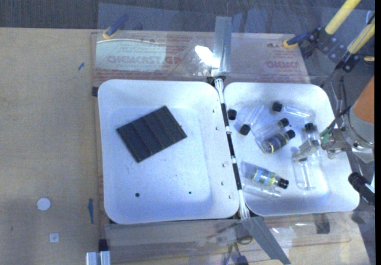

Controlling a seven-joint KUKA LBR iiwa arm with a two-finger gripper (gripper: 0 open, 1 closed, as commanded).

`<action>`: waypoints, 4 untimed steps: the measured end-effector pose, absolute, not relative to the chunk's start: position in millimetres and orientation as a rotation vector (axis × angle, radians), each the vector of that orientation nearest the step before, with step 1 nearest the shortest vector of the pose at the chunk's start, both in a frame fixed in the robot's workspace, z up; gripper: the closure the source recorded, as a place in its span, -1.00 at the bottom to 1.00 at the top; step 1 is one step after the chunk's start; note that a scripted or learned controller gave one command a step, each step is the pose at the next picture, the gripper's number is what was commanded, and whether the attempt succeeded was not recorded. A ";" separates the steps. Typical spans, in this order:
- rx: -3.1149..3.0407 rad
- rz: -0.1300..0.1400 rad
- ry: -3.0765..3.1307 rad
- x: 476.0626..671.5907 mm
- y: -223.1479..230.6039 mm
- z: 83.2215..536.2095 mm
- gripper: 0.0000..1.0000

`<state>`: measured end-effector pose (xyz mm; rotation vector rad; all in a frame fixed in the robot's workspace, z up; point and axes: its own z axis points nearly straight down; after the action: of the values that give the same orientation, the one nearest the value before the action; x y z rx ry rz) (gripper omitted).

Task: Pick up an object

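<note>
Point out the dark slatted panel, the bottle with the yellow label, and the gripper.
dark slatted panel [151,133]: camera view, middle of its top face.
bottle with the yellow label [262,176]: camera view, on its label.
gripper [311,148]: camera view, at its fingertips.

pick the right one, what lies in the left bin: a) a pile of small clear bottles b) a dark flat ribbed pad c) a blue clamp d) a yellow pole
b: the left bin holds a dark flat ribbed pad lying at a tilt, while the small clear bottles with black caps are in the right bin.
</note>
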<state>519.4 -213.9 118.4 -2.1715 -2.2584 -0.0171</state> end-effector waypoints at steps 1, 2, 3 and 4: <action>-2.145 -0.032 -2.274 539.2 -205.8 89.3 -1.00; -2.161 -0.020 -2.285 539.2 -212.3 98.8 1.00; -2.145 -0.001 -2.298 537.6 -135.2 162.2 1.00; -2.138 0.000 -2.304 590.0 -115.0 183.0 1.00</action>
<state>590.0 -115.0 183.0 -2.1377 -2.3043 0.0001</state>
